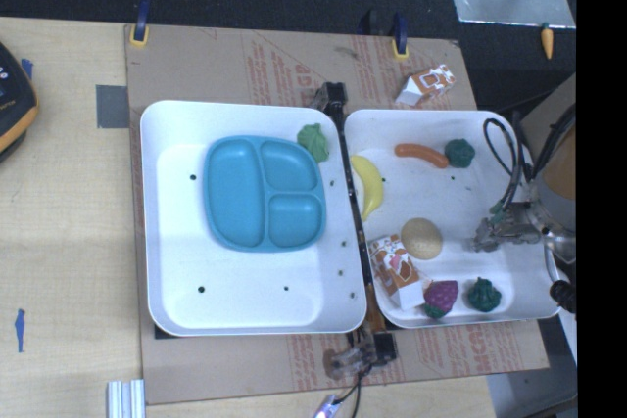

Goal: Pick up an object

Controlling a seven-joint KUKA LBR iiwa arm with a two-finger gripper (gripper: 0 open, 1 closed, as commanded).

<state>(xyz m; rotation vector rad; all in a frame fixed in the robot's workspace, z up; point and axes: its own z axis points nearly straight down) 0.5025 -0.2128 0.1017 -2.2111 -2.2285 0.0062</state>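
The right bin (509, 127) holds several toy foods: a yellow banana (368, 184), an orange sausage (421, 154), a dark green broccoli piece (458, 152), a beige round piece (422, 237), a red-and-white carton (395, 266), purple grapes (441, 297) and a dark green piece (482, 295). My gripper (493, 236) hangs low over the right side of this bin, right of the beige piece and above the dark green piece, touching neither. Nothing shows in its grasp.
The left bin (167, 240) carries a blue divided plate (265, 192) and a light green piece (314, 141) at its far right corner. A small carton (426, 85) lies on the cardboard behind the right bin. Black cables (504, 147) loop near the arm.
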